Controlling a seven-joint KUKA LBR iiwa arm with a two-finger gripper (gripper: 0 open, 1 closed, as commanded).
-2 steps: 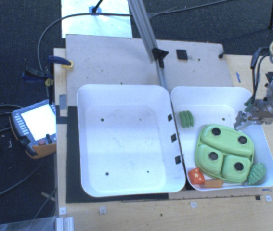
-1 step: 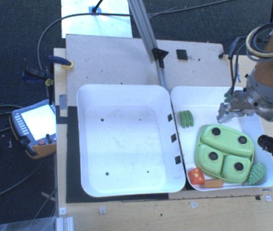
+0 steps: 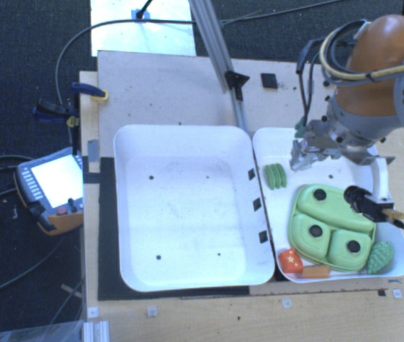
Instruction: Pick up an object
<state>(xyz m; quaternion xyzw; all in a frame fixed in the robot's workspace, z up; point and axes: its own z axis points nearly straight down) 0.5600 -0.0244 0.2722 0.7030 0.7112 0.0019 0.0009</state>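
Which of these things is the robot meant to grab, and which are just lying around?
For the job:
- gripper, above the right bin
- small green ridged piece
- big green block
- red piece
- orange stick
- bumpy green piece

Just lying about:
- left bin
- handheld screen
- clamps
- cables

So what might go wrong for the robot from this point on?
The tool hangs over bare white floor at the back of the right bin, so it may well close on nothing. The nearest piece, a small ridged green item, lies close to the bin's left wall, which could block a finger. The red and orange bits sit tight against the big green toy, hard to single out.
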